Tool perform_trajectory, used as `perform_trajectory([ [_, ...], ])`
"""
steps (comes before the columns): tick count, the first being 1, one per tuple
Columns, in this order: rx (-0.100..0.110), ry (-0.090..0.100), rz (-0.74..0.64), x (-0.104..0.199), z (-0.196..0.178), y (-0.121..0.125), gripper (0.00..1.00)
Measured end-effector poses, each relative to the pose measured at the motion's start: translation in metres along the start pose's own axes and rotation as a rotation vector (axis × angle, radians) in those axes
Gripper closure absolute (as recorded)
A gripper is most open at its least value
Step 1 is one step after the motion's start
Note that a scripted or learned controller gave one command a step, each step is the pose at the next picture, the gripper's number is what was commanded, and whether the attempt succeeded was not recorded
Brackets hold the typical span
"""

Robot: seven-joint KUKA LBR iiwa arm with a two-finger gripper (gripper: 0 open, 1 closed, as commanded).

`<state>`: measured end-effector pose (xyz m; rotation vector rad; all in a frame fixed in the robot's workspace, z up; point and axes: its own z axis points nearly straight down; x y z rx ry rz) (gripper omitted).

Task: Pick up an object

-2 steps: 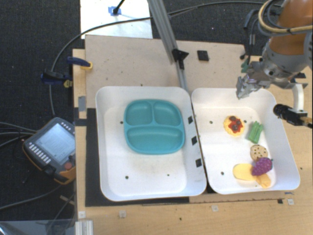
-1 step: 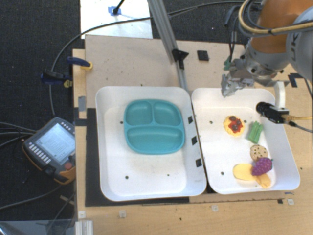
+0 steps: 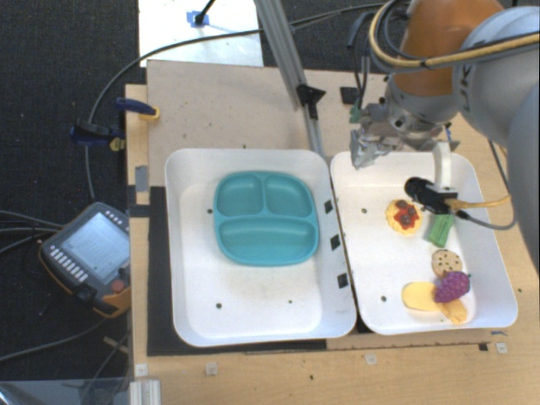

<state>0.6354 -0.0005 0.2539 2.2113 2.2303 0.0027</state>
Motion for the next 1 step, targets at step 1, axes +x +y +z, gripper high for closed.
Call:
perform_trajectory([
  [1, 0.001, 0.001, -0.001, 0.0517, 0.0182, 0.0083, 1.00],
])
